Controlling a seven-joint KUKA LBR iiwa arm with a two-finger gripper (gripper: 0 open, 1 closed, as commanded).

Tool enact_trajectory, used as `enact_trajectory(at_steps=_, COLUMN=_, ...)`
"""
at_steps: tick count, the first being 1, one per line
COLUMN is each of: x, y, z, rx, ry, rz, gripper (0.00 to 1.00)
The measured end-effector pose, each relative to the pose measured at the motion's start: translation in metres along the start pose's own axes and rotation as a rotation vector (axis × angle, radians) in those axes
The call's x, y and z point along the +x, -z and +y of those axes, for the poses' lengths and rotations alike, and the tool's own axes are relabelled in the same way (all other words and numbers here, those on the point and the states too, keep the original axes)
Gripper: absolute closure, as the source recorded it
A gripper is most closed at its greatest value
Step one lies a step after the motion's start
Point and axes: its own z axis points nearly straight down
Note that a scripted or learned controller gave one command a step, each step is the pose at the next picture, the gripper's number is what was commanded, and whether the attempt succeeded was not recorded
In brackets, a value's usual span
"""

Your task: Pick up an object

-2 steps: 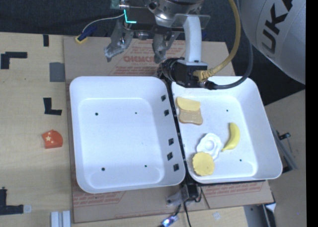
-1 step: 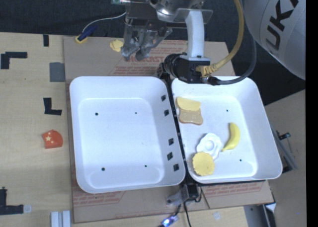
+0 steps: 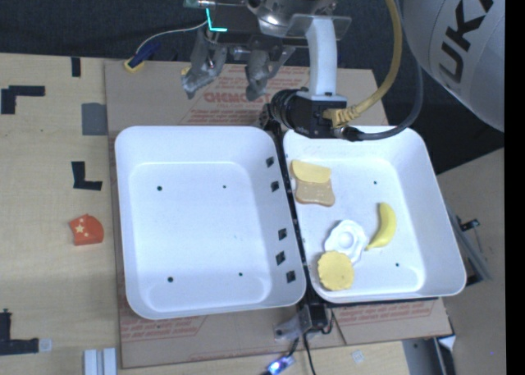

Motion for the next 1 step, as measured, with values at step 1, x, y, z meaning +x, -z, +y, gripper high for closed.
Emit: enact_trajectory(at_steps=1, x=0.0005, y=0.0101, z=0.0001, rx=0.000, ry=0.002, rz=-0.001, gripper=1.00)
